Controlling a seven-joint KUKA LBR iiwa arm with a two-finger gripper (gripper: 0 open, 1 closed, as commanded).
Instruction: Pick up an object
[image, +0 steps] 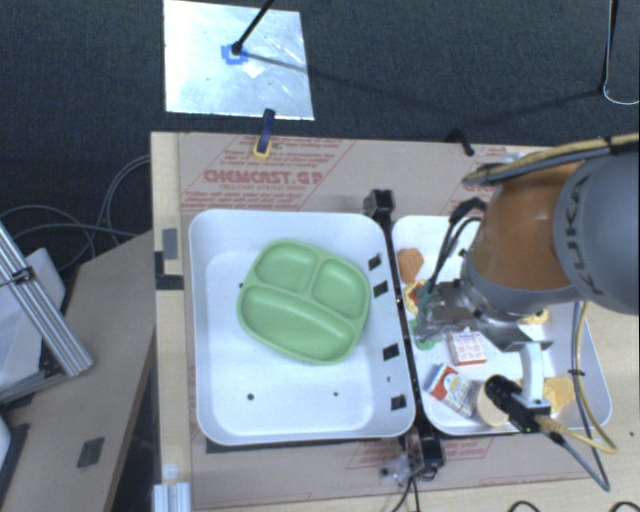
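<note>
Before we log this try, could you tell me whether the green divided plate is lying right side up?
Right side up: the green divided plate shows its three hollow compartments in the left bin.

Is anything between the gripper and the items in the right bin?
Nothing visible does. The arm hangs low over the right bin, directly above the small packets. Its bulk covers the gripper, so the last gap cannot be checked.

Small packets (458, 372) — right bin (420, 235)

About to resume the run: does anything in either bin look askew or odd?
Only the green three-compartment plastic plate: it sits rotated in the left white bin, edges not square to the walls. No spills or damage show.
</note>
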